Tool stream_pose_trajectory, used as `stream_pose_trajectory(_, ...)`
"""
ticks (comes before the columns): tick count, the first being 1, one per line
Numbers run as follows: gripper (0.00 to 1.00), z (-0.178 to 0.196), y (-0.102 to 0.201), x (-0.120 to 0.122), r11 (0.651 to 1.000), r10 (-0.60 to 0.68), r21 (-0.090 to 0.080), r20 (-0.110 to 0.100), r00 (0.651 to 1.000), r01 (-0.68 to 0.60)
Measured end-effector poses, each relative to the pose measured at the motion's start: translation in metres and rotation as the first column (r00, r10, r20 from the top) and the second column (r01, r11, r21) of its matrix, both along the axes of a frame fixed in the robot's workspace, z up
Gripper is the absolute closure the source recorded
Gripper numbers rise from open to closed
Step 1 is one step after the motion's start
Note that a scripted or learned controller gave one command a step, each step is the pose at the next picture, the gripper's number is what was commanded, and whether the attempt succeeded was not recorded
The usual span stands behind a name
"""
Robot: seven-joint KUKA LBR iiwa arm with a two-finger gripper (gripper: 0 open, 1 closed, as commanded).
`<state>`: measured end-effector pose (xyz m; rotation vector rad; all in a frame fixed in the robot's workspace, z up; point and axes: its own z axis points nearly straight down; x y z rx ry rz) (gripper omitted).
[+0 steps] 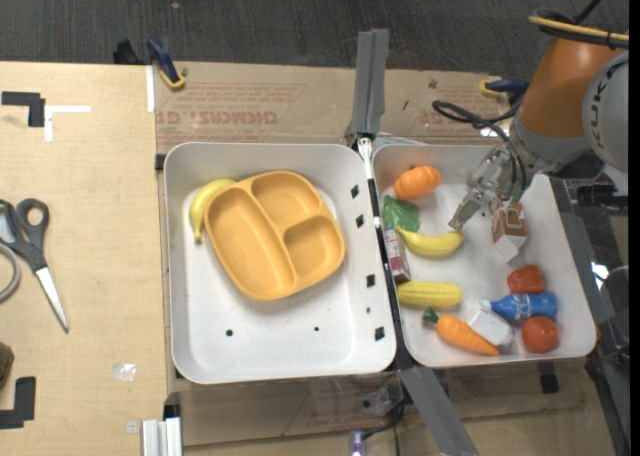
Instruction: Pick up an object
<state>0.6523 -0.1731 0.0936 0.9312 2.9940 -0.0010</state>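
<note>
Hand (470,206): low in the right bin (570,244), open, holding nothing.
Banana (432,242): just under the hand.
Small carton (508,222): right beside it.

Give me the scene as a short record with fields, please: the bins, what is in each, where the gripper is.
left bin: yellow divided plate, banana at its left edge
right bin: orange, green item, banana, corn, carrot, tomato, blue bottle, small carton
gripper: over the right bin, just above its banana
bench left side: scissors
</note>
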Motion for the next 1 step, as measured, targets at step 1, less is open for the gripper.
stream_pose_trajectory(1,0.00,0.0012,-0.0365,-0.0091,0.999,0.034,-0.001,0.002,0.999,-0.034)
